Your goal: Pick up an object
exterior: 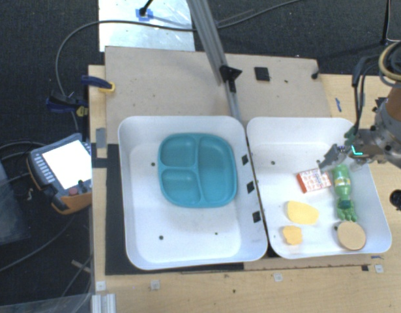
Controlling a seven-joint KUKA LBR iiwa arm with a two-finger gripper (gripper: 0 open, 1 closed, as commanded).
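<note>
The right bin [272,175] holds a small red and white box [313,180], a green bottle [343,191] lying lengthwise, a yellow chunk [301,212], a smaller yellow piece [291,235] and a round tan disc [351,235]. My gripper [340,155] reaches in from the right, over the bin's far right part. It hangs just above the far end of the green bottle and right of the box. Nothing is visibly held in it.
A teal divided plate [197,170] lies in the left bin [138,227]. A slanted grey pole [210,34] crosses the board behind the bins. A handheld pendant [60,171] sits off the bench to the left.
</note>
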